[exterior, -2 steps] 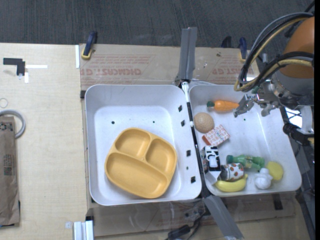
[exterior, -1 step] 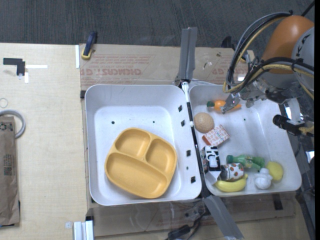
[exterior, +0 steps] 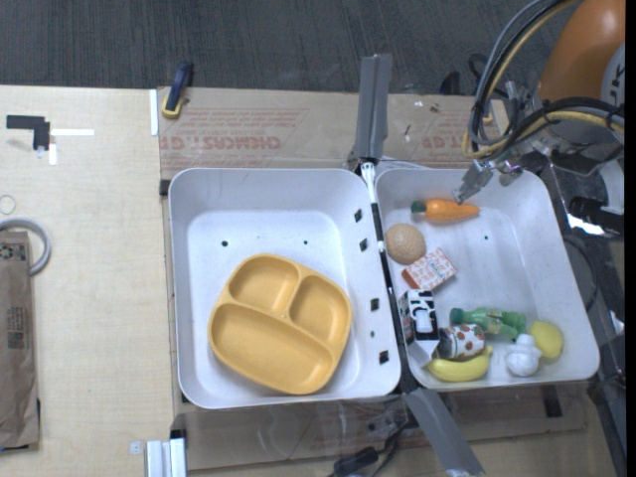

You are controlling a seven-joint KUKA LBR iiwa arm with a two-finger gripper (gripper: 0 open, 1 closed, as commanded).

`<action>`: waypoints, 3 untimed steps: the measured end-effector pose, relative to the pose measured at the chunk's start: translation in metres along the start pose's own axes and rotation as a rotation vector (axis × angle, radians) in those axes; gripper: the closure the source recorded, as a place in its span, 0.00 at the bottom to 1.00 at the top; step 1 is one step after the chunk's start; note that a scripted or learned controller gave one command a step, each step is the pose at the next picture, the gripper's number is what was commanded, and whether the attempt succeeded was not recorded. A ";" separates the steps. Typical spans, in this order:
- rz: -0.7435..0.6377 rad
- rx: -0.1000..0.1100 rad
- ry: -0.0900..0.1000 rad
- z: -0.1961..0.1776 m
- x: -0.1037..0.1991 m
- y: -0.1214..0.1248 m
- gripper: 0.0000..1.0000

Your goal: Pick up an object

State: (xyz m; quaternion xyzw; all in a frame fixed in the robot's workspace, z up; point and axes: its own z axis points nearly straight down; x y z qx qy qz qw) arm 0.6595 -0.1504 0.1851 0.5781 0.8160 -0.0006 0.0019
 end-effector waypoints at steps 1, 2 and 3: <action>-0.264 0.002 0.002 0.093 0.023 0.007 0.00; -0.262 0.003 0.002 0.083 0.022 0.007 1.00; -0.504 -0.002 0.000 -0.008 0.070 0.025 1.00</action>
